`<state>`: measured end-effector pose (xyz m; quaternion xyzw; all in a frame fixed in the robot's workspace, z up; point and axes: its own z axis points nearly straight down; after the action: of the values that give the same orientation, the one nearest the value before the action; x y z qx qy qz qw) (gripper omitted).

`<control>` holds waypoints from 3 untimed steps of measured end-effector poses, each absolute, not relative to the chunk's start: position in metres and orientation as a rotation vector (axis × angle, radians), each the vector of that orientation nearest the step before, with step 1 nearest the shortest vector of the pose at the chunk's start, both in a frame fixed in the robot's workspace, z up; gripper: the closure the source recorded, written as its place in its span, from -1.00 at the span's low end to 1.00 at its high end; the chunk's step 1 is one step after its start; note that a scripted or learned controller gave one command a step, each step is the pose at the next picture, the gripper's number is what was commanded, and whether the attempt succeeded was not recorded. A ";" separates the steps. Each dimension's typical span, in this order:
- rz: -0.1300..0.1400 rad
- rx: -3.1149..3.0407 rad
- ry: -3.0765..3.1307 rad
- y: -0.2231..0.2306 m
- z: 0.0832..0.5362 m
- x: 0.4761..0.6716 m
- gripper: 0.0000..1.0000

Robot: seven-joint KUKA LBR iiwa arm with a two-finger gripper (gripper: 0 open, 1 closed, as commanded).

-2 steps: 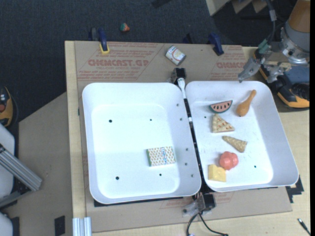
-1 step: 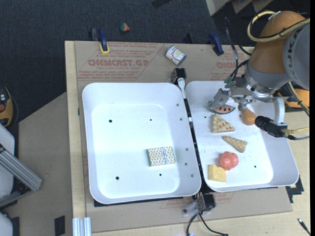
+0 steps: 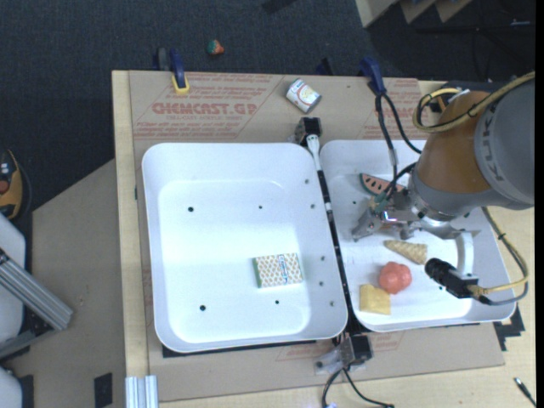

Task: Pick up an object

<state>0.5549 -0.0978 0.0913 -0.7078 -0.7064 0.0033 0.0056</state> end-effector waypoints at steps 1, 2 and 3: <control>-0.015 -2.222 -2.236 -0.064 0.192 0.608 -1.00; -0.006 -2.220 -2.229 -0.033 0.185 0.649 -1.00; -0.006 -2.217 -2.229 0.012 0.185 0.667 -1.00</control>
<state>0.6675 0.0124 0.1850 -0.7052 -0.7090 -0.0021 -0.0009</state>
